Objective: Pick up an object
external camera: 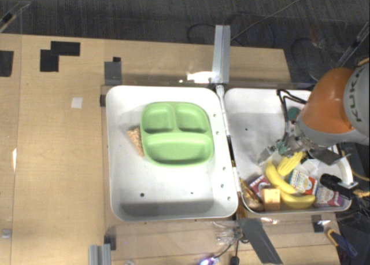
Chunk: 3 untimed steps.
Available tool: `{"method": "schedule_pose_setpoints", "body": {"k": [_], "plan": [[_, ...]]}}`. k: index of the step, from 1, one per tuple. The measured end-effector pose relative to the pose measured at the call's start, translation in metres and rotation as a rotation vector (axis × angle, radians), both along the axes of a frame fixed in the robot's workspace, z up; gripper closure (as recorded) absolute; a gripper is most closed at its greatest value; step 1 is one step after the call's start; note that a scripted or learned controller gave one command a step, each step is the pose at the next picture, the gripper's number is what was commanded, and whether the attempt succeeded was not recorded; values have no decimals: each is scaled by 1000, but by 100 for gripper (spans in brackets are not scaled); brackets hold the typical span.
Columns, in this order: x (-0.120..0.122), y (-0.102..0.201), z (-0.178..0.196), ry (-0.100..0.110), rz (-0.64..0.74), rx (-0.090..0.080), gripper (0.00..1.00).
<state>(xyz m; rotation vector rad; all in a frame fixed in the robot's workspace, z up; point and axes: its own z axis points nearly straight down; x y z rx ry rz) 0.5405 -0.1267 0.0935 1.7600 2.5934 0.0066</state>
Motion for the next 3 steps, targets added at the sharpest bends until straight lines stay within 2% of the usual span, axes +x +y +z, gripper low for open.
{"method": "schedule_pose_setpoints", "body": {"k": [1, 2, 3], "plan": [[48, -22, -3, -4, -605, 7, 0], [14, -47, -2, -5, -361, 18, 0], [55, -10, -4, -5, -959, 10, 0]]}}
